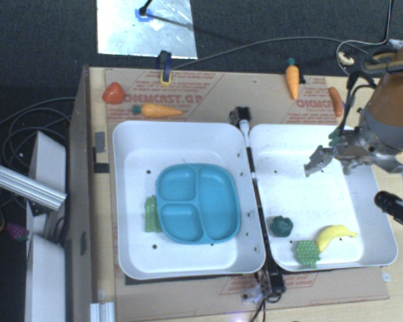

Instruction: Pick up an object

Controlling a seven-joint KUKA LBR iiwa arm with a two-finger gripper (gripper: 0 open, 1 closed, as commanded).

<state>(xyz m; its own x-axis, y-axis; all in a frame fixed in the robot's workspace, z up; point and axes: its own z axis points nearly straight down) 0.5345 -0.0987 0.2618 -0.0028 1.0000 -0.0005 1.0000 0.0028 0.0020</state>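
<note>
Overhead, the gripper [320,161] hangs above the upper part of the right bin [379,250], its fingers spread apart with nothing between them. Below it, along the bin's near edge, lie a dark green broccoli piece [281,226], a light green bumpy toy [307,253] and a yellow banana [334,235], all well apart from the fingertips. Beside it, the left bin [127,180] holds a blue divided plate [197,202].
</note>
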